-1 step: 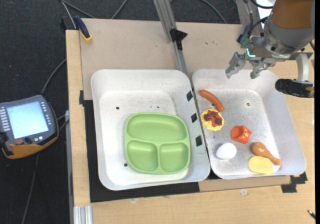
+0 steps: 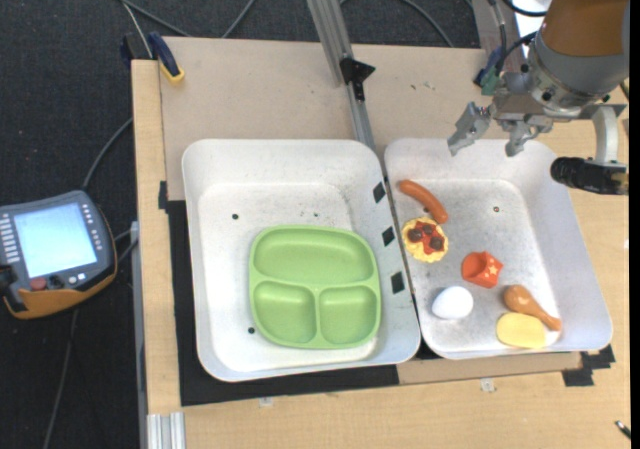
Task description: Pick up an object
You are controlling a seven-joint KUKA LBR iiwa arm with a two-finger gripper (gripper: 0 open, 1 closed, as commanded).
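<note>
Two shallow white bins with rounded corners and speckled floors are seen side by side on a pale brown board desk (image 2: 260, 87). In the left bin (image 2: 215, 187) one smooth, light green plastic plate (image 2: 316, 286) is laid, moulded into three compartments. In the right bin (image 2: 575, 267) six toy foods are counted: one long orange-red sausage (image 2: 423, 199) near the upper left corner, one small round yellow tart with dark red topping (image 2: 425, 239) just below it, one red blocky piece (image 2: 481, 269) at the middle, one white egg-shaped piece (image 2: 452, 303), one brown drumstick (image 2: 530, 306), and one pale yellow rounded piece (image 2: 522, 331) touching the drumstick at the lower right. The metal hand (image 2: 495, 132) is held above the far rim of the right bin, well apart from every food; its two grey fingers (image 2: 465, 129) are spread apart and nothing is seen between them. A grey handheld console with a lit screen (image 2: 52, 249) lies on the dark carpet at the left.
</note>
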